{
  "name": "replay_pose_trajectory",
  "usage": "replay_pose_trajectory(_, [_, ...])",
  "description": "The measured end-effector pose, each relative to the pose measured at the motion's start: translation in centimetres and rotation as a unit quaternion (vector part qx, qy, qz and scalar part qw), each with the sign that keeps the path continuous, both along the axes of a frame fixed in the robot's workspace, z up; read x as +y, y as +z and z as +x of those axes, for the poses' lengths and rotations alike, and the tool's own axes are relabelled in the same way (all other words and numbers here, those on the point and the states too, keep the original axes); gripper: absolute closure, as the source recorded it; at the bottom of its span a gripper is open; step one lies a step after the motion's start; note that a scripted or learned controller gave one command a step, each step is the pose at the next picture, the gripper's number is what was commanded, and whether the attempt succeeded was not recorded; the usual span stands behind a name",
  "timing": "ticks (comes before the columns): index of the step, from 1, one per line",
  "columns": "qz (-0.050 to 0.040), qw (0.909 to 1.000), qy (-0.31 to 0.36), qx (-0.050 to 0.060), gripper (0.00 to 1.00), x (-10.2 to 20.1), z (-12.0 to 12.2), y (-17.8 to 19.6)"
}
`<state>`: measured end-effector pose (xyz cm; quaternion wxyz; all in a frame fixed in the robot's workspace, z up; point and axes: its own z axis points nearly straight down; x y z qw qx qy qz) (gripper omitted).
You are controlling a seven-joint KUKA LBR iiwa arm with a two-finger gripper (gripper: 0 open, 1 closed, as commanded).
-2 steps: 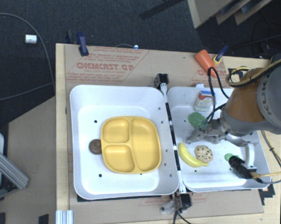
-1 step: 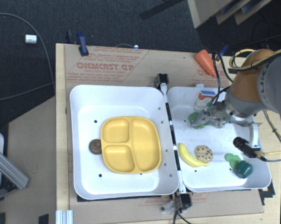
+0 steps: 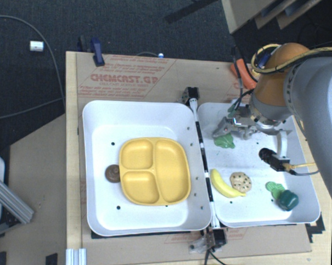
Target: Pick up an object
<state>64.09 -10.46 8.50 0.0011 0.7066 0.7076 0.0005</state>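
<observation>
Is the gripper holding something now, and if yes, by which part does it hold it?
It cannot be told. The gripper is low in the right bin, right above a small green item, but the view does not show the item between its fingers.

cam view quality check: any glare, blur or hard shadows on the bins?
Camera view: even, diffuse light; shadows soft, mostly under the yellow plate and the arm. Left bin and right bin read bright white, mildly washed out. The arm's near grey link at the right edge is blurred; the banana and cookie are sharp enough.

Hand (image 3: 230,128) over green piece (image 3: 225,141), right bin (image 3: 261,213).
</observation>
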Motion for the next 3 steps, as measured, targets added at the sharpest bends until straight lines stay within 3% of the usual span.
replay_pose_trajectory(1, [-0.0007, 1.0000, 0.001, -0.001, 1.00, 0.0, 0.1, 1.1])
replay_pose_trajectory(2, [-0.0008, 1.0000, 0.001, -0.001, 0.00, 0.0, 0.1, 1.0])
replay_pose_trajectory(3, [0.0000, 1.0000, -0.002, 0.005, 0.00, 1.1, 2.4, 0.0])
